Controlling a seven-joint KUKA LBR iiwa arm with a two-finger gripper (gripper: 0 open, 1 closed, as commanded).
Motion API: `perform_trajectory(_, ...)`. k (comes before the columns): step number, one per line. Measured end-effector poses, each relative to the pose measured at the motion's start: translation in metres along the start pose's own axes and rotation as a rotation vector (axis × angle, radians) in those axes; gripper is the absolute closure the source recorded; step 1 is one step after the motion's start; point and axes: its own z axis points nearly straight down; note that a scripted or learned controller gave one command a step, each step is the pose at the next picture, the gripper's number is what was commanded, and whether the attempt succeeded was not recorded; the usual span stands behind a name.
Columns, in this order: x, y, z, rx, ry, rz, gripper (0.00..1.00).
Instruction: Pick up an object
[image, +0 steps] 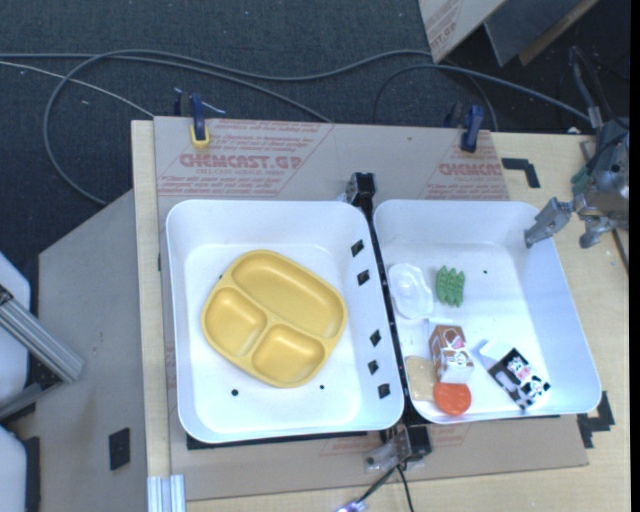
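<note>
Gripper waits at the right bin's far corner, nothing picked yet.

Camera view: the gripper hangs over the right bin rim, jaws spread wide and holding nothing, well apart from the green object, orange object and black-and-white packet; the yellow tray sits in the left bin.
</note>
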Motion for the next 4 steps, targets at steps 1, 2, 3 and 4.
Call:
perform_trajectory(1, 0.001, 0.002, -0.007, -0.012, -0.003, -0.004, 0.0)
perform_trajectory(2, 0.006, 0.011, 0.042, -0.007, -0.001, -0.005, 0.0)
perform_trajectory(3, 0.011, 0.006, 0.103, -0.005, -0.001, -0.004, 0.0)
perform_trajectory(4, 0.015, 0.001, 0.166, -0.005, 0.0, -0.003, 0.0)
